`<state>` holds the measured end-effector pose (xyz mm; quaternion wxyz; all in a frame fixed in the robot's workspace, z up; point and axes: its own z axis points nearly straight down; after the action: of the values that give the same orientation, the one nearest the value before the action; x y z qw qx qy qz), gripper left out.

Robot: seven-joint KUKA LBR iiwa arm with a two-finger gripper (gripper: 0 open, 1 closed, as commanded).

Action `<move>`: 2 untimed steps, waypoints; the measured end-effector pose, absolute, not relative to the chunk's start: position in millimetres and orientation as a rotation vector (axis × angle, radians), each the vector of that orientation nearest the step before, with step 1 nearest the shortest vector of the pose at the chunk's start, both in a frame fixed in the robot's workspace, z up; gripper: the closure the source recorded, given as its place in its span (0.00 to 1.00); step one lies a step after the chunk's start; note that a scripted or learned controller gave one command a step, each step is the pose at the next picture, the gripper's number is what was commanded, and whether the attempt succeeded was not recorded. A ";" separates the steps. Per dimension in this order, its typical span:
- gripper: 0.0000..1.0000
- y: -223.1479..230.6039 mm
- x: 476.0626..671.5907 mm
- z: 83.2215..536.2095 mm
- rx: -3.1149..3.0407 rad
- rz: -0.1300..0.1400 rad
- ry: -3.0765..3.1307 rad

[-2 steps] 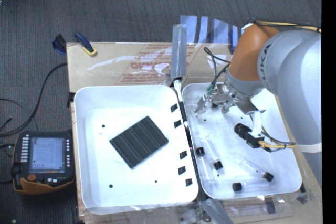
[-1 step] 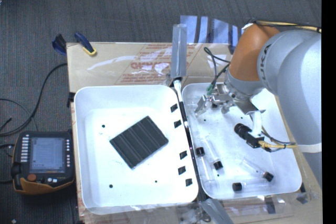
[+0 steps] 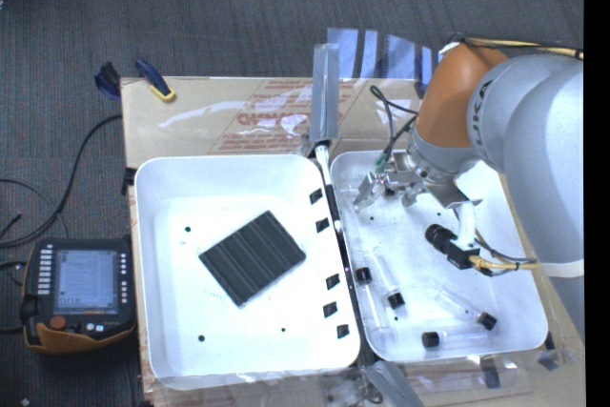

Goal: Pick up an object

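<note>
A dark ribbed rectangular pad (image 3: 253, 255) lies flat in the middle of the left white bin (image 3: 162, 195). Several clear tubes with black caps lie in the lower half of the right bin (image 3: 534, 319); one (image 3: 379, 270) lies near the left wall and another (image 3: 467, 310) toward the lower right corner. My gripper (image 3: 379, 188) hangs low over the upper left part of the right bin, close to the dividing wall, apart from the tubes. The grey arm with its orange band (image 3: 453, 110) covers the bin's upper right.
Black clips (image 3: 329, 253) line the wall between the bins. A black cable connector (image 3: 448, 243) dangles from the wrist over the right bin. A teach pendant (image 3: 76, 291) sits on the floor at left, and a blue clamp (image 3: 152, 81) grips the bench's back left corner.
</note>
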<state>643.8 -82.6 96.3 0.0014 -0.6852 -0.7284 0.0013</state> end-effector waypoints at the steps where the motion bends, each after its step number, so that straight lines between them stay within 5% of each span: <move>1: 0.00 -82.6 643.8 96.3 -2.151 0.004 -2.286; 2: 0.00 -82.6 643.8 96.3 -2.151 0.004 -2.286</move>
<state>643.8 -82.6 96.3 0.0014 -0.6852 -0.7284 0.0013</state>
